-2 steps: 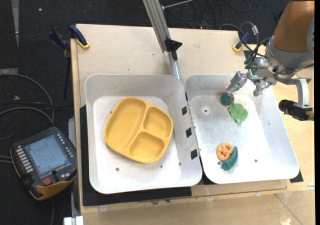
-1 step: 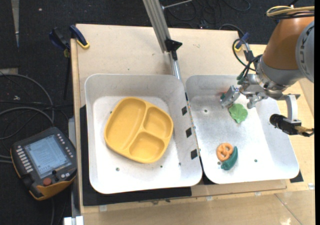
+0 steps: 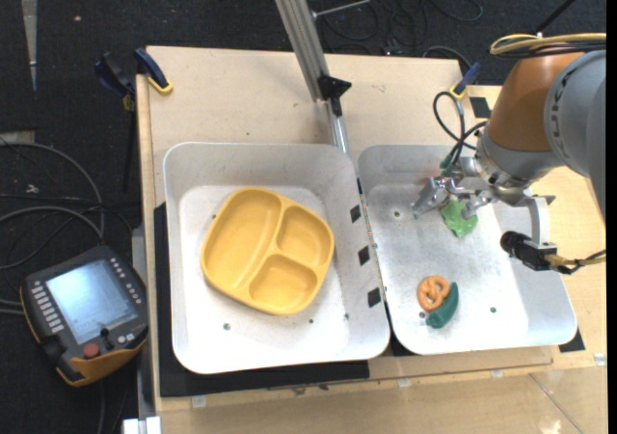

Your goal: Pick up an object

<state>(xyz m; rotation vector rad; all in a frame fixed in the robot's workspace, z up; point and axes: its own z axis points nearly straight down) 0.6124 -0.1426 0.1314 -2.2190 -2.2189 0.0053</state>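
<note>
My gripper [image 3: 451,204] hangs over the upper middle of the right bin [image 3: 540,321]. It is open, with one metal finger [image 3: 427,199] splayed out to the left. A small green object [image 3: 460,219] lies right at the fingertips, partly covered by them; whether it touches them I cannot tell. Nearer the front of the same bin lie an orange pretzel-shaped toy [image 3: 433,290] and a dark green piece [image 3: 445,311], touching each other.
A yellow three-compartment plate [image 3: 267,250] rests in the left bin [image 3: 193,191]. A metal pole [image 3: 301,22] slants up from the divider between the bins. A black cable fitting [image 3: 525,249] juts from the arm at the right. A teach pendant [image 3: 82,311] lies off the bench at left.
</note>
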